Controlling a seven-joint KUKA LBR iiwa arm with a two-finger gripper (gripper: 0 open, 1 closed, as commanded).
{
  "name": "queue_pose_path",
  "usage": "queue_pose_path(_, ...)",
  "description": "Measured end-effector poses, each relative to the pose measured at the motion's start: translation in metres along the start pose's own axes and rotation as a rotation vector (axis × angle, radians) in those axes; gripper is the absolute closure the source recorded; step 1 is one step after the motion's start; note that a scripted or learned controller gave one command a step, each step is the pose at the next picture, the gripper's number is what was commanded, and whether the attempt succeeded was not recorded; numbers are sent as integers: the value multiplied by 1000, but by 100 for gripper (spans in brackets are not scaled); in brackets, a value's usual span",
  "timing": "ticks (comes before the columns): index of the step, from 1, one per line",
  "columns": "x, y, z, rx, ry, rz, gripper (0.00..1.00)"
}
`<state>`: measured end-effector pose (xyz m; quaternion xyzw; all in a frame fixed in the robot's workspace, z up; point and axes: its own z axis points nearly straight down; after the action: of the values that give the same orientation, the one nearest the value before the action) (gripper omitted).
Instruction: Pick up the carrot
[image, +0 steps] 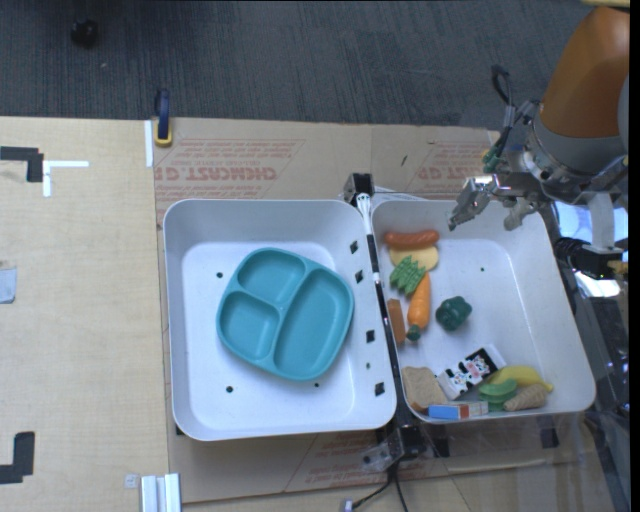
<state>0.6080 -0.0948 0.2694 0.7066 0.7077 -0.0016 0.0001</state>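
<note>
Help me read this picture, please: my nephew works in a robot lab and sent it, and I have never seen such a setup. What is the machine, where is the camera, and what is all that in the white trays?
The camera is fixed above a bench, looking down at a slant. The grey machine with the orange band at the upper right is a robot arm. Its end effector, the grasping part, hangs over the far rim of the right bin, with nothing between its fingers.

The left bin holds a teal divided plate. The right bin holds toy food: the carrot the arm should pick up, orange with a green top, a sausage beyond it, a dark green broccoli-like piece beside it, and a banana among other bits at the near edge. The carrot lies untouched, apart from the end effector.
</note>
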Motion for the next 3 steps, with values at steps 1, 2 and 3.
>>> queue_pose_path(1, -14, -29, 117, 2, 1, 211, 0)
queue_pose_path(2, -3, -36, 177, -1, 3, 520, 0)
queue_pose_path(3, -1, -92, 177, -1, 3, 664, 0)
